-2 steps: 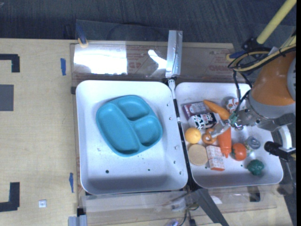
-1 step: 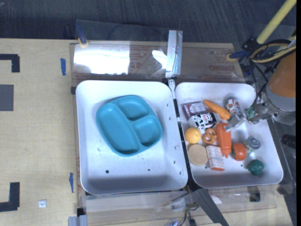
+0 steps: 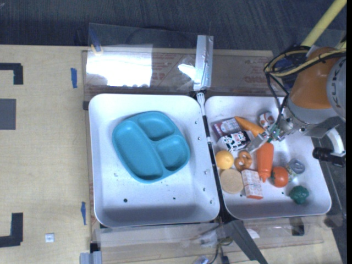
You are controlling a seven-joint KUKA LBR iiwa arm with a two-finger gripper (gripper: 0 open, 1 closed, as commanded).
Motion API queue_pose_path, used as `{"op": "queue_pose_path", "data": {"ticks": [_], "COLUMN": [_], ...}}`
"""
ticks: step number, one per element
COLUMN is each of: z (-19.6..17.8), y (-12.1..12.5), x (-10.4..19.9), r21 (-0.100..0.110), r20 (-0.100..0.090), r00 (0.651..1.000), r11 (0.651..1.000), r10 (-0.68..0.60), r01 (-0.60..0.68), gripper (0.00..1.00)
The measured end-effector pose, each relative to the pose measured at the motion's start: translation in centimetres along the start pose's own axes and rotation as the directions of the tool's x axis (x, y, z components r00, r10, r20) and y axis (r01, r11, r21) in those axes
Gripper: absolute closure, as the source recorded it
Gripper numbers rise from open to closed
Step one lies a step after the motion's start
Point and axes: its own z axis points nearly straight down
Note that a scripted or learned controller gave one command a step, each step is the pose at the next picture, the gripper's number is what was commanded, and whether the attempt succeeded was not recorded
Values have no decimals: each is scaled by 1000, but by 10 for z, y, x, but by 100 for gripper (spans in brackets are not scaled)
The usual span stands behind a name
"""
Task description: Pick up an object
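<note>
A: Since the gripper [image 3: 270, 135] hangs low in the right bin [image 3: 319, 202], which toy is it nearest?

B: The orange bottle-shaped toy [image 3: 264, 159], I'd judge. It lies just below the tool tip in the camera view, its narrow end toward the tool, or nearly touching it, and its long axis running straight away from the tip toward the near wall of the bin.

A: Are the fingers spread or closed?

B: I cannot tell; the tip is a small metallic blur (cables and the orange wrist band crowd it). Nothing is visibly between them.

A: Anything else close?

B: A carrot [image 3: 249, 125] lies just to the tool's left, slanted. A red tomato [image 3: 280, 176] lies beside the bottle's far end, and a pretzel [image 3: 242, 160] on its other side. The blue divided plate [image 3: 151, 145] lies well apart, in the left bin [image 3: 104, 202].

A: So the move?

B: Probably a short drop onto the bottle, jaws set across its long axis.
</note>
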Motion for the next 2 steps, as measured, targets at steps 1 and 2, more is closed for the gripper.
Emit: {"op": "queue_pose_path", "data": {"ticks": [1,2], "z": [0,-6], "y": [23,19], "x": [-17,-20], "r21": [46,54], "r20": [-16,-10], "r00": [934,934], "r11": [933,933], "r10": [357,357], "r01": [-356,-356], "gripper": [0,100]}}
